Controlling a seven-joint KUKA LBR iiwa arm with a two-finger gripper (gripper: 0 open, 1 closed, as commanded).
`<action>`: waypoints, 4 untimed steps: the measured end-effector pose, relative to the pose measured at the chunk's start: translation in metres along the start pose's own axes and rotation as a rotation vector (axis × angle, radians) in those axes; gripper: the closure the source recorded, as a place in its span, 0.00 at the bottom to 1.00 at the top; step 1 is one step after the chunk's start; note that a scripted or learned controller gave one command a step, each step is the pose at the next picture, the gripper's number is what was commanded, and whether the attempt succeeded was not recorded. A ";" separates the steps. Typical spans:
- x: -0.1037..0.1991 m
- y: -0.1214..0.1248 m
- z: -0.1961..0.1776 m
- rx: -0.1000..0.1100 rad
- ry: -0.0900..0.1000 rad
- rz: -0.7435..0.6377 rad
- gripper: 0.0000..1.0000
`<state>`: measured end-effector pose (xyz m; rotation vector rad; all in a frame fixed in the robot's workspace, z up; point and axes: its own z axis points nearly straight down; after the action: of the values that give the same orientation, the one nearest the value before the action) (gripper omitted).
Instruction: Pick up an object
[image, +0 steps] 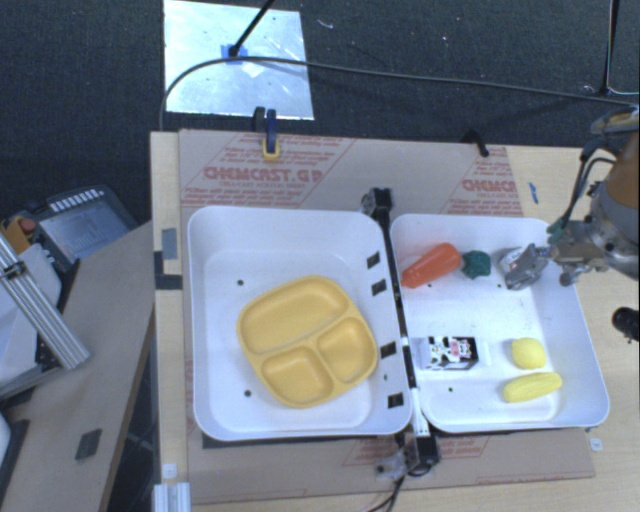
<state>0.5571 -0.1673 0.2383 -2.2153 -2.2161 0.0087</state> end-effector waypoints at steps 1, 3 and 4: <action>0.000 0.002 -0.006 -0.011 -0.002 -0.003 0.00; 0.002 -0.005 0.094 -0.006 -0.001 -0.001 0.00; 0.001 -0.005 0.136 -0.008 -0.001 -0.001 0.00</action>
<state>0.5504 -0.1658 0.1024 -2.2182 -2.2218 0.0014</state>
